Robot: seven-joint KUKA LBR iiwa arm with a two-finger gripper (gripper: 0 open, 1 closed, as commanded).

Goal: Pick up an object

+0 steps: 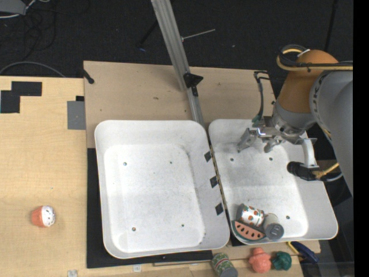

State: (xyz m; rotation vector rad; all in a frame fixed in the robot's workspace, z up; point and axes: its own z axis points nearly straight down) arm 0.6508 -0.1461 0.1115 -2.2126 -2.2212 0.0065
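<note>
**binwatcher:** So where are you at with the pick? Looks like nothing's grabbed yet.

**iiwa_arm:** Yep, nothing in hand. My pincer hangs over the far end of the right-hand shallow white bin, fingers spread apart with nothing between them. I'd call this the approach step, before any descent.

**binwatcher:** And the stuff to pick?

**iiwa_arm:** All bunched in the near corner of that same bin, well apart from my pincer: a small red-and-white can lying on its side, a grey round-capped cylinder just beside it, and a watermelon-slice toy tucked against the rim. The left white bin isn't part of it.

**binwatcher:** There's junk outside too, right?

**iiwa_arm:** Some bits on the surface by the near edge: a pink lumpy toy, a green one, and an orange-and-white ball way off left. Not reaching for those.

**binwatcher:** Next move?

**iiwa_arm:** My guess: travel toward the near corner, line up over the can, then drop straight. They're crowded against the wall, so the fingers need room on both sides or I'll just shove things.
</note>
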